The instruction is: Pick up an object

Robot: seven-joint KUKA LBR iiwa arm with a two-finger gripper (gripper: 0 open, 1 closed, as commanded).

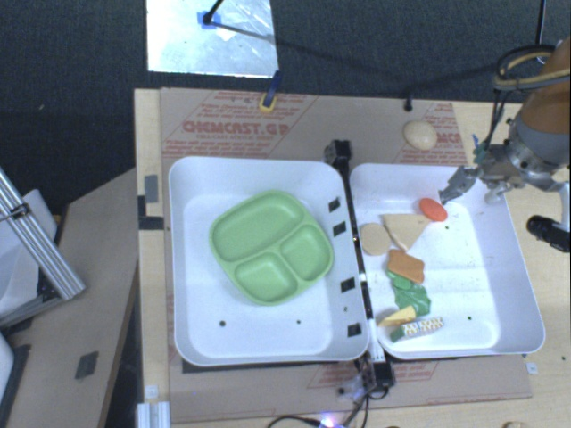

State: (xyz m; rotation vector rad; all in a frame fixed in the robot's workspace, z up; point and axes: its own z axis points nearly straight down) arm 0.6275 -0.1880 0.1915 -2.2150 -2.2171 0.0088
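Arm: the grey arm [544,136] with its orange band comes in from the right edge of the view and is cut off there; it hangs over the far right corner of the right bin [500,266].
Gripper: the gripper [449,194] points down and to the left, its tip just beside the orange-red piece [433,209]. I cannot tell if it is released or clenched, it is too small and blurred.
Orange-red piece: it lies on the floor of the right bin, in the far half, about at the middle between the left wall and the right wall. It is just below and left of the gripper tip; touching or not, I cannot tell.
Other things in right bin: a pale yellow wedge [406,230], a tan round piece [375,238], an orange-brown piece [406,265], a green piece [410,291], a yellow piece [399,316] and a small striped piece [421,328] make a row near the left wall, from the middle to the near edge.
Open room: the right half of the right bin is bare, also its far left corner.
Left bin: the left bin [196,328] holds a green divided plate [271,247] in its middle, with bare floor all around.
Outside the bins: a beige ball [420,135] lies on the bench beyond the far edge of the right bin.
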